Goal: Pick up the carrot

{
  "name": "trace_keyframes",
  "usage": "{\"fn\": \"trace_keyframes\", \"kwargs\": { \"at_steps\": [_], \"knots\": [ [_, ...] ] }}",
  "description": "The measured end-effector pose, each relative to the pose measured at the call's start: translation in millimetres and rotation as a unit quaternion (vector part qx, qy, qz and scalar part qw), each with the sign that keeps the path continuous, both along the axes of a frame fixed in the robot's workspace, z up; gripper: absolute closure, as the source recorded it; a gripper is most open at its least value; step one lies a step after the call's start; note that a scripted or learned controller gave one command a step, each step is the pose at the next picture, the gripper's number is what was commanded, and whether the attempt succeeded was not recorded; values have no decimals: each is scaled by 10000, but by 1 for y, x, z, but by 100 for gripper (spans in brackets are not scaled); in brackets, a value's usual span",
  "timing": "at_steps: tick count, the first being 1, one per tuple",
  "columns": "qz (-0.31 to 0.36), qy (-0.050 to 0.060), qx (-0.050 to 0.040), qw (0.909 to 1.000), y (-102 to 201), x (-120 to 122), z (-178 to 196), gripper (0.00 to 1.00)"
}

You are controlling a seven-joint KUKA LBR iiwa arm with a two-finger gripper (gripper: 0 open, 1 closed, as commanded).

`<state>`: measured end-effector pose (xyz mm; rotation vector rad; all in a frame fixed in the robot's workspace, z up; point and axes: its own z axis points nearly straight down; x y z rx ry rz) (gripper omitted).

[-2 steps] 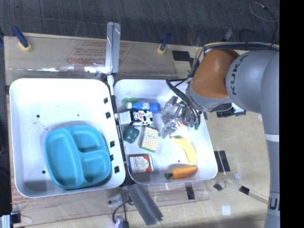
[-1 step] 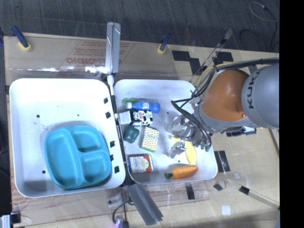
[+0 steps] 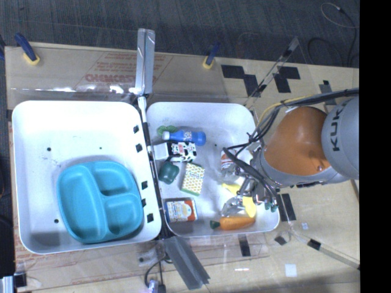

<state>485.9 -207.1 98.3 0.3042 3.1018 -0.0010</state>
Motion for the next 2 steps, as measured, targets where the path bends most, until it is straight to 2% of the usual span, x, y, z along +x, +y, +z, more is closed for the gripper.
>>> {"fn": "trace_keyframes", "kwargs": {
  "at_steps": [1, 2],
  "knots": [
    [21, 26, -1, 10000, 1, -1, 9, 100],
    [22, 26, -1, 10000, 1, -1, 9, 0]
  ]
}}
